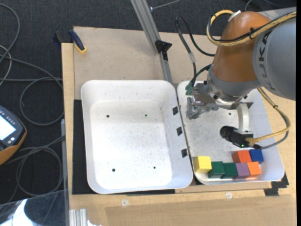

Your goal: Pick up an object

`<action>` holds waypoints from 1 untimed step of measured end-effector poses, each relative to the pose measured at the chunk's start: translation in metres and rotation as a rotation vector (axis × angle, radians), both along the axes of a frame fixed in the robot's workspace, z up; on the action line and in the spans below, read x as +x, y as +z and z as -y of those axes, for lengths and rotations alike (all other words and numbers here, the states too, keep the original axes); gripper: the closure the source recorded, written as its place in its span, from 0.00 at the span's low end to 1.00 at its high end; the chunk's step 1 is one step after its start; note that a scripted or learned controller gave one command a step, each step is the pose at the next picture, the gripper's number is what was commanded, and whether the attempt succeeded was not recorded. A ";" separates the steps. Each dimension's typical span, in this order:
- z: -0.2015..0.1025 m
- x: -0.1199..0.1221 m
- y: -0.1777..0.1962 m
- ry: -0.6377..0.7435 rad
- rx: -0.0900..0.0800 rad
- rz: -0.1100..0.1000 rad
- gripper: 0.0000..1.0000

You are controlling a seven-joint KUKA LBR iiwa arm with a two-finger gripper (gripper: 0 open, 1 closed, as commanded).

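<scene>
Gripper (194, 111), metal and two-fingered, hangs from my grey arm over the far left corner of the right shallow white bin (270, 121); I cannot tell how it is set. White letters "KU" read on the arm's grey casing. Nearer me and to its right, well apart, blocks cluster along the near wall: yellow cube (203, 163), green blocks (224, 169), purple (242, 170), orange (254, 168), red (242, 156), blue (256, 155).

bench (117, 51) | left bin (94, 126) | right bin (270, 135) | blue-yellow clamp (77, 40)
</scene>
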State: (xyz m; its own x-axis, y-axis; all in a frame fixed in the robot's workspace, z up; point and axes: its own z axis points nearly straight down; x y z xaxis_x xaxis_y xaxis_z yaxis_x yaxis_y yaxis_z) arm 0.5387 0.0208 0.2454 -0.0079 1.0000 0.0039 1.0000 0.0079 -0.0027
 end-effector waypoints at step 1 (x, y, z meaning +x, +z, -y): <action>-0.050 -0.011 -0.009 -0.002 -0.001 -0.001 1.00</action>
